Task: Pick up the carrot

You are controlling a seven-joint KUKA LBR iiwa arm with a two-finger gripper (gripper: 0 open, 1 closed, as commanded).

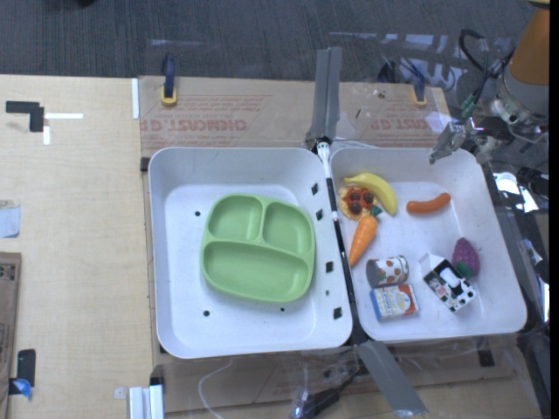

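The carrot [362, 236] is orange with a green top and lies in the right bin [489, 317] near its left wall, pointing down and left. It touches a small pizza toy [359, 201] above it. My gripper [454, 138] hangs over the bin's far right corner, well up and right of the carrot. Nothing shows between its fingers, and how they stand is too small to make out.
The right bin also holds a banana [377, 187], an orange sausage [428, 203], a can [388, 271], a small carton [394, 301], a black-and-white box [450, 285] and a purple item [466, 255]. A green divided plate [258, 248] lies in the left bin [170, 234].
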